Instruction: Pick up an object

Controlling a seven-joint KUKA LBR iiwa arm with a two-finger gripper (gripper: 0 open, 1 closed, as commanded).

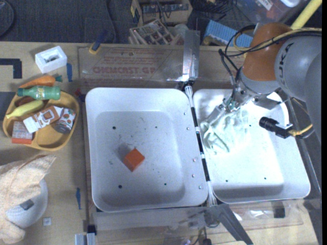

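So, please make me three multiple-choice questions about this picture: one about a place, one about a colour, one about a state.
1. Where is the small block?
A. left bin
B. right bin
C. yellow bowl

2. What colour is that block?
A. blue
B. orange
C. green

3. How does the pale cloth lie?
A. neatly folded
B. crumpled in a heap
C. hanging over the bin's edge

Answers:
1 A: it sits on the floor of the left bin.
2 B: its faces are plainly orange.
3 B: it is bunched up inside the right bin, under the claw.

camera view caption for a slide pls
KUKA arm's gripper over pale cloth in right bin; orange block in left bin.
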